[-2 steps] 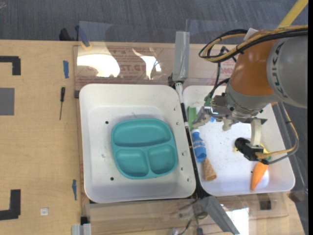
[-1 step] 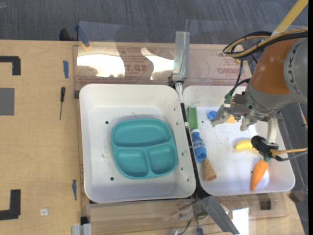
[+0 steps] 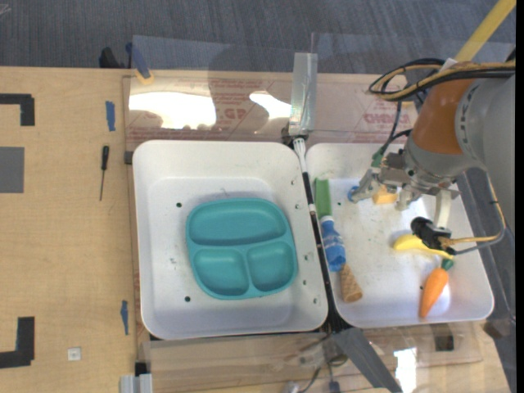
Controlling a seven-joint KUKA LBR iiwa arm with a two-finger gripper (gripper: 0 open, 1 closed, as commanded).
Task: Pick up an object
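My tool (image 3: 391, 193) sits low over the right bin's (image 3: 479, 301) far side; grip state, can't tell. Near it: banana (image 3: 409, 243), carrot (image 3: 432, 291), blue bottle (image 3: 332, 246). Teal divided plate (image 3: 240, 246) in left bin (image 3: 155, 219).

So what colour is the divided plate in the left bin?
Teal; the divided plate shows clearly in the camera view.

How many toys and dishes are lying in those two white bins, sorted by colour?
Teal: 1, divided plastic plate
Green: 1, flat block
Blue: 1, small bottle
Tan: 1, cone
Yellow: 1, toy banana
Orange: 1, toy carrot
Total: 6
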